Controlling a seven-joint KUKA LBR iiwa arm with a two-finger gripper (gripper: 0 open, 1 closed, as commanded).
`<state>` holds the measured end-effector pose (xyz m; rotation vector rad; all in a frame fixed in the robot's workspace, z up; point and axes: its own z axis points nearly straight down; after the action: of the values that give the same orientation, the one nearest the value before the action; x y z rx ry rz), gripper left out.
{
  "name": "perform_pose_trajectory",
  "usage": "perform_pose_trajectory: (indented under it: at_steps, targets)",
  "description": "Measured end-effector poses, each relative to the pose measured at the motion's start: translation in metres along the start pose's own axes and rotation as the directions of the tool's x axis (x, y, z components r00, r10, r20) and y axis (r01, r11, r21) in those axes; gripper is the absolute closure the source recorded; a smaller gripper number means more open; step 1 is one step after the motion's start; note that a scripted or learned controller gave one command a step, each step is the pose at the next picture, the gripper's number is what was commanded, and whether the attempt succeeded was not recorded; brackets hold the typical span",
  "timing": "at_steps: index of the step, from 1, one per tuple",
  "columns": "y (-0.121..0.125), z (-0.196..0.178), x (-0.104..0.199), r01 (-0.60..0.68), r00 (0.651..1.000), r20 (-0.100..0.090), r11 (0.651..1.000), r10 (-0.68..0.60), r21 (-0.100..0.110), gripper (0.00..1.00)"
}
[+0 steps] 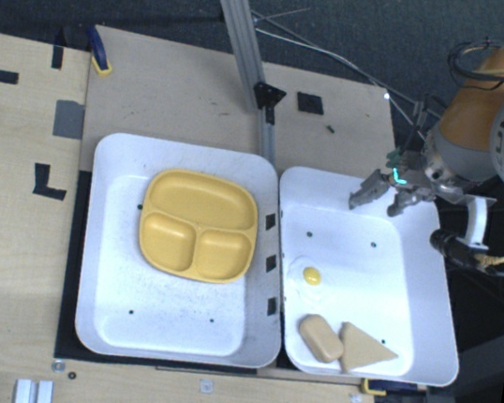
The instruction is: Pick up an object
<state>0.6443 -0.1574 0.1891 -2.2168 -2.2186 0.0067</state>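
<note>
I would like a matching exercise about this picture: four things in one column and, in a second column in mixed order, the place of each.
Things:
1. yellow divided plate
2. small yellow ball
3. tan wedge
4. gripper

Places:
A. near corner of the right bin, beside a tan oval piece
B. over the far edge of the right bin
C. in the left bin
D. alone near the middle of the right bin, toward its left side

Pairs: 1-C, 2-D, 3-A, 4-B
</note>
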Motion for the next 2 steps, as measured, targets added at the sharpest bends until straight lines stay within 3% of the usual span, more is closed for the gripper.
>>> perform_pose_trajectory:
  at_steps: [1,2]
  targets:
    - [0.001,-0.003,0.000,0.001,1.000,0.001,1.000,-0.001,-0.005,0.00]
    - [-0.005,0.060,0.006,0.001,1.000,0.001,1.000,-0.001,0.001,0.00]
